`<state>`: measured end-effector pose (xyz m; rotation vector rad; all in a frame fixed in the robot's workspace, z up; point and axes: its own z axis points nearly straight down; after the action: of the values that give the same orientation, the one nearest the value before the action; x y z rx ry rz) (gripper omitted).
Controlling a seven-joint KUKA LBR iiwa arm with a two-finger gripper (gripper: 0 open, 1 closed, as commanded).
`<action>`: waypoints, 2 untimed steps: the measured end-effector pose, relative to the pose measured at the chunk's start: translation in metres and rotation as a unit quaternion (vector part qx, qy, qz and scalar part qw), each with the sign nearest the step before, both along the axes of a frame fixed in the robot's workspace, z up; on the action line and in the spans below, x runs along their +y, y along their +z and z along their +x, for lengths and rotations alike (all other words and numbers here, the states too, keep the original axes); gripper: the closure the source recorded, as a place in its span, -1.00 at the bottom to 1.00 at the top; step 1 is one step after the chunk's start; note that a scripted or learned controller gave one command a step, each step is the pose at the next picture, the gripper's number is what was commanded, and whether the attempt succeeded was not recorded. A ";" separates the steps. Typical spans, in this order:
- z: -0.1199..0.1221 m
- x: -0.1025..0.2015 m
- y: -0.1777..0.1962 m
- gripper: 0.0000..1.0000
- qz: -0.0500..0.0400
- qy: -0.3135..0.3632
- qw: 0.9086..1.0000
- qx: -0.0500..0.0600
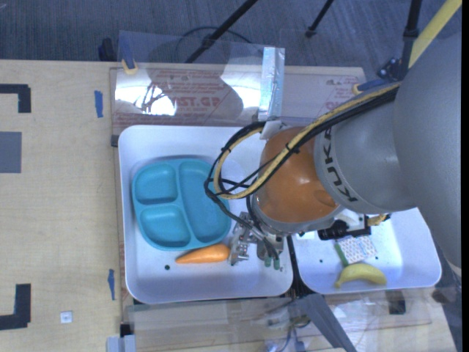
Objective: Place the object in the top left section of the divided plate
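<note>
A blue divided plate (181, 200) with three sections lies in the left bin (146, 284). An orange carrot (202, 255) rests on the bin floor just below the plate's lower edge, pointing left. My gripper (254, 250) hangs low over the bin floor just right of the carrot's thick end. It is open, and the carrot lies beside its left finger (238, 248), not between the two. The orange wrist band (293, 182) and cables cover the plate's right edge.
The right bin (418, 233) holds a yellow banana (360, 274) and a white patterned piece (357, 249) above it. The wall between the bins runs right beside the gripper. A clear plastic sheet lies behind the bins.
</note>
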<state>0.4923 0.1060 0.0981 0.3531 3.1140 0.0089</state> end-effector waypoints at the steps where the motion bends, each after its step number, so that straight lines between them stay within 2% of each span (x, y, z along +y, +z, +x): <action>1: -0.013 0.069 0.010 1.00 -0.002 0.153 0.988 0.002; 2: 0.011 0.011 0.172 1.00 -0.003 0.093 0.996 0.003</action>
<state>0.5032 0.1168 0.2703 0.0620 3.1393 0.0010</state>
